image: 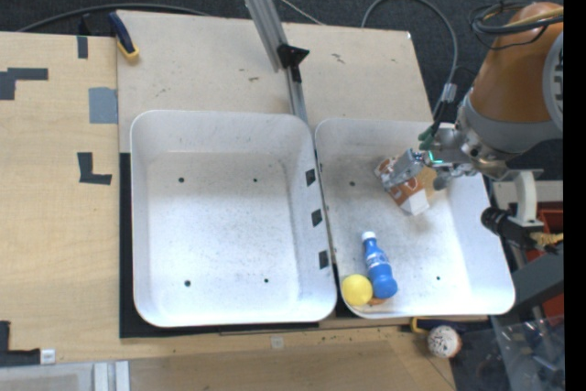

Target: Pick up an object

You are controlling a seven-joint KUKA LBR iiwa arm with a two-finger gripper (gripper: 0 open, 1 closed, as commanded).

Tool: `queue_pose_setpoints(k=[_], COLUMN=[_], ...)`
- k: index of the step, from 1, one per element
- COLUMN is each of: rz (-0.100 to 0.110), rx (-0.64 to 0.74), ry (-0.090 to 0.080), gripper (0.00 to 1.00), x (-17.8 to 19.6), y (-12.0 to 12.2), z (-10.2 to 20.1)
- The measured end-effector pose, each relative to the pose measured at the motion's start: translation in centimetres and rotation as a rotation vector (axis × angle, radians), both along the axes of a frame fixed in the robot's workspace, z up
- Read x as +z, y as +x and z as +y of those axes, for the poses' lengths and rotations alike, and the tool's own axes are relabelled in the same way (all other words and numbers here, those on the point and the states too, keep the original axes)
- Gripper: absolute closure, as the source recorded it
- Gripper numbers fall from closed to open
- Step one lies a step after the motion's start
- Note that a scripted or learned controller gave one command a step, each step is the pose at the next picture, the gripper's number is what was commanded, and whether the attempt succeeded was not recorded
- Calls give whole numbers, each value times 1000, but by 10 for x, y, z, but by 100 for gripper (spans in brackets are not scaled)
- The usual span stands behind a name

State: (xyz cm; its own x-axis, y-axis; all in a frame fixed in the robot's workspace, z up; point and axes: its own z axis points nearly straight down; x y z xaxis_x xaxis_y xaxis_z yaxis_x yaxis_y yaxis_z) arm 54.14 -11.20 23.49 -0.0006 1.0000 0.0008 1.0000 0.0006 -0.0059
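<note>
I had the gripper (423, 162) low in the right bin (476, 288), right at the small carton (406, 181); whether its fingers were open or closed, I couldn't tell. I judged this the grasping step; next, a careful straight lift.

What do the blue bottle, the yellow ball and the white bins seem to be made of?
Blue bottle: probably plastic, smooth, with a white cap. Yellow ball: possibly rubber or foam, matte; too small to tell. Bins: likely moulded plastic, white, with rounded rims and dark speckles.
</note>
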Motion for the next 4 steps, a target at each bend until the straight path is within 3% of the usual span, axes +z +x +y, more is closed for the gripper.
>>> queue_pose_setpoints(k=[1, 4], rz=[-4, 2], rx=[1, 0], ry=[-1, 0], gripper=[0, 0], x=[2, -142], y=[1, 6], z=[0, 1])
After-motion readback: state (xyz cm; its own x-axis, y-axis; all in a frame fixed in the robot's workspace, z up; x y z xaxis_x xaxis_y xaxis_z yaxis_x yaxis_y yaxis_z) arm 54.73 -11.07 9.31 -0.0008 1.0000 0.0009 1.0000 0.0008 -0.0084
